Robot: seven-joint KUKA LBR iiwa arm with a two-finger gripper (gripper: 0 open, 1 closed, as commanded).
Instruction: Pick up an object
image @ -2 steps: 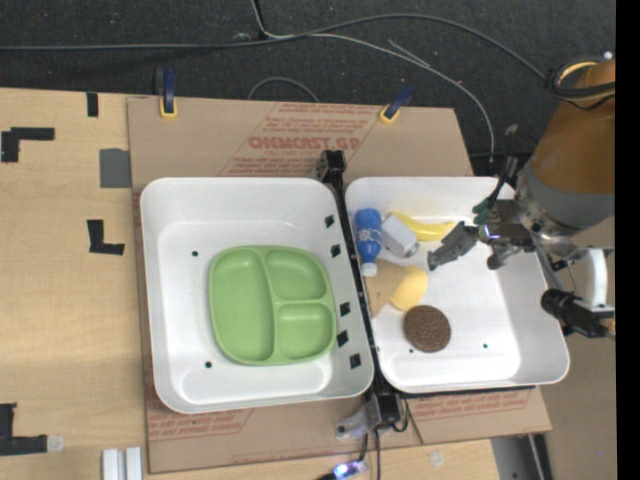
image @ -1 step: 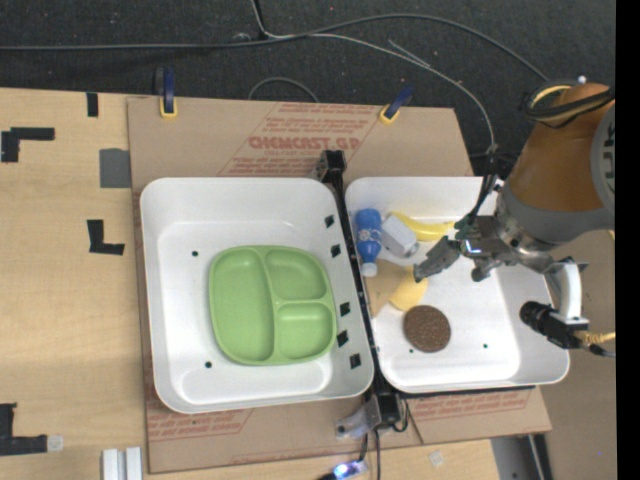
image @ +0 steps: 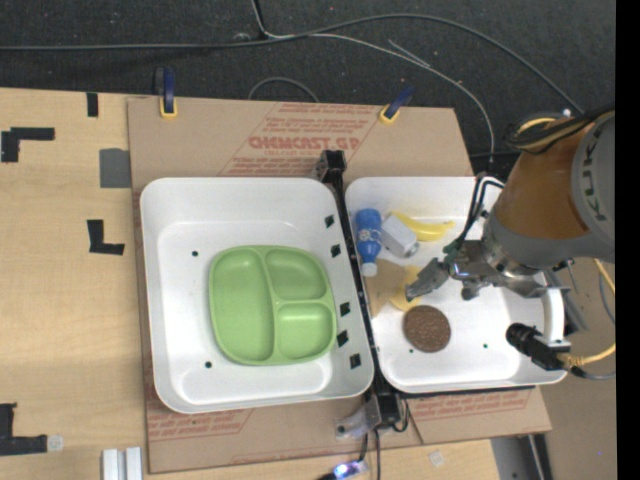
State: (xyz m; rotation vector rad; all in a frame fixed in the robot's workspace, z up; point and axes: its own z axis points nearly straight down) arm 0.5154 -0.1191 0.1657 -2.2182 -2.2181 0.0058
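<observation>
**A:** Nearest you is the wrist of the arm (image: 548,203), grey with its orange band, hanging over the right bin (image: 470,376). Look below it: the gripper (image: 432,278) points toward the middle divider.

**B:** Open or shut?

**A:** You can't tell from here; the tip is a dark blur against something yellowish.

**B:** So what should you go for?

**A:** The brown round disc (image: 427,328) is my pick. It lies flat on the bin floor just beside the tip, toward the near rim, and touches nothing else. Being round, it has no long axis for you to line up with.

**B:** And the rest?

**A:** The blue bottle (image: 367,238) lies along the divider, with a grey block (image: 399,235) and a yellow banana-like piece (image: 425,229) crowding it. The green divided plate (image: 271,303) sits in the left bin (image: 170,208), well apart.
</observation>
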